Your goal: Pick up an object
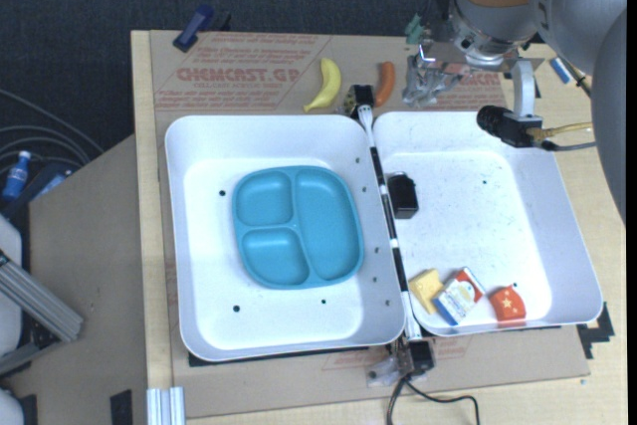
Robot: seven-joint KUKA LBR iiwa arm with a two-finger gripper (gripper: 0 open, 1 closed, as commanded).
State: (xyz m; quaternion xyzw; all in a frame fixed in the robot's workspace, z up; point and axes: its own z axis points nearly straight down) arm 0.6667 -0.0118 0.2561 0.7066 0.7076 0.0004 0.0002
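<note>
We see much bare floor in the right bin (557, 214): its middle and upper part is free. Obstacles there: a black block (402, 195) at its left wall, and a cheese (426, 290), carton (459, 298) and strawberry (509, 305) crowded along its lower edge.

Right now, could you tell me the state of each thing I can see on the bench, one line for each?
Blue divided plastic plate: flat, right way up, in the left white bin.
Yellow toy banana: lying on the bench board, outside the bins.
Orange toy carrot: lying beside the banana, outside the bins.
Small red toy, red-and-white carton, yellow wedge: resting in the right white bin, near its front edge.
Gripper: above the board behind the right bin, holding nothing visible.
</note>
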